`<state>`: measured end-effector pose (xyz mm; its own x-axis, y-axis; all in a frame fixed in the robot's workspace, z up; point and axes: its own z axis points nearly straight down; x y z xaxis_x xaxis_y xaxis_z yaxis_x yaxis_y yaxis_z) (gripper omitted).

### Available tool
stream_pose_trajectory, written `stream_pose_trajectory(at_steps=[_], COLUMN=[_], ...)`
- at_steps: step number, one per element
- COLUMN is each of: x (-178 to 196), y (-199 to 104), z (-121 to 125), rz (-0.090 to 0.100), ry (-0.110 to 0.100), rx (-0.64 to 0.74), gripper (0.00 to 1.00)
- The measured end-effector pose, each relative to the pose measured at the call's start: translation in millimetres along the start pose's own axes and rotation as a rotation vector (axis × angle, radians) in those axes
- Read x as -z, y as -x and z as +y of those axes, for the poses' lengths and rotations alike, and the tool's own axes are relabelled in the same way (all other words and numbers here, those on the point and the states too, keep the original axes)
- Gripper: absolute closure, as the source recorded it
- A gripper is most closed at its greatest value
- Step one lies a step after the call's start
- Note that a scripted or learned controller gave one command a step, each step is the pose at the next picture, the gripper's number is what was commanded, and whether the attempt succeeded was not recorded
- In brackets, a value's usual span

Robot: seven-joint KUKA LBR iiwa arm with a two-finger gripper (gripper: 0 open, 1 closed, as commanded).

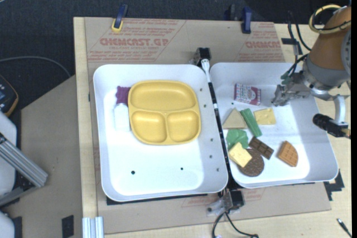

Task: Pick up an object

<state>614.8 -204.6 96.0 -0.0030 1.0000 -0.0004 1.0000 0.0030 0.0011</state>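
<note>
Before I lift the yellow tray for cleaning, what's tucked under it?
A purple item and a white one poke out from under the yellow tray's left edge. How far they run under it is hidden.

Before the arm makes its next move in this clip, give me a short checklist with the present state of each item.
1. Objects available to pick: ok. The right bin holds food pieces, among them a waffle piece, a round cookie and a pink packet.
2. Pincer over the right bin: ok, near its upper right part.
3. Pincer lined up over an object: not ok. It sits right of the pink packet, above bare bin floor.
4. Object between the pincer tips: cannot tell, too small and blurred.
5. Pieces separated for a clean grasp: not ok. The green stick, cheese wedge and chocolate piece lie clustered and touching.
</note>
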Motion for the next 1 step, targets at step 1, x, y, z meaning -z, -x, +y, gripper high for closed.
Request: stream_pose_trajectory(at_steps=[1], x=[62.1], y=[5.8], z=[7.5], rz=[-0.004], ry=[0.008], rx=[-0.003], gripper=[1.0])
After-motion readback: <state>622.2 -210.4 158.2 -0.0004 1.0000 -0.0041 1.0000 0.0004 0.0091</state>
